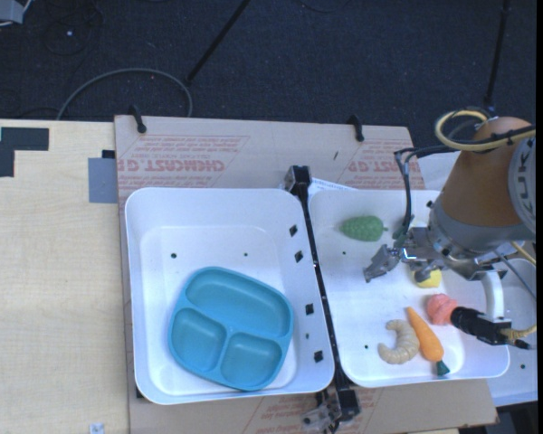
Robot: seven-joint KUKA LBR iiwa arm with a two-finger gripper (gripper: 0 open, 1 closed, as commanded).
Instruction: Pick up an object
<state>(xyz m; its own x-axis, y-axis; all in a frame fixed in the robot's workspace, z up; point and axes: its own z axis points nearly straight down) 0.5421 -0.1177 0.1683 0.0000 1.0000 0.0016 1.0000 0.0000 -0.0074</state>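
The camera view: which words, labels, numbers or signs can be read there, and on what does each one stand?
"CHEMCAST G.P.", red print seen upside down, on the brown cardboard sheet behind the left white plastic bin.
A second red print of the same kind, on the cardboard behind the right white plastic bin: partly hidden, not readable.
Dark letters on the grey robot arm, at the right: cut off, not readable.
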